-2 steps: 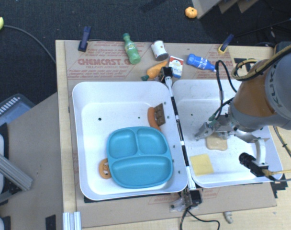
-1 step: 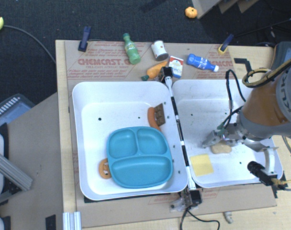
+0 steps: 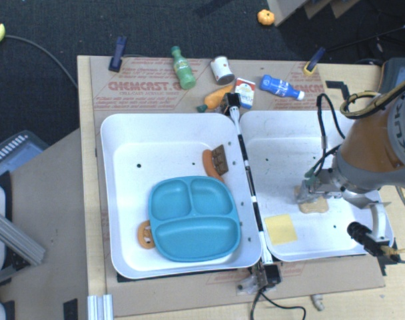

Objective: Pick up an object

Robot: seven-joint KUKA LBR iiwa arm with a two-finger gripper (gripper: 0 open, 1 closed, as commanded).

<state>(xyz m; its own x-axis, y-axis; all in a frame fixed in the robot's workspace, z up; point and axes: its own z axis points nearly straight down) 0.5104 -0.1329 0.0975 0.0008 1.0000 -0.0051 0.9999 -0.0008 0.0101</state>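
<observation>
Down low, jaws point(image 3: 314, 193) meet a tan flat block point(image 3: 314, 206).

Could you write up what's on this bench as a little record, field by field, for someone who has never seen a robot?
Arm: grey with an orange band, reaching in from the right
Gripper: down in the right bin, directly over a tan block
Right bin also holds: a yellow square
Left bin holds: a blue divided plate, a brown food toy, a small orange piece
Behind the bins: green bottle, blue bottle, white can
</observation>
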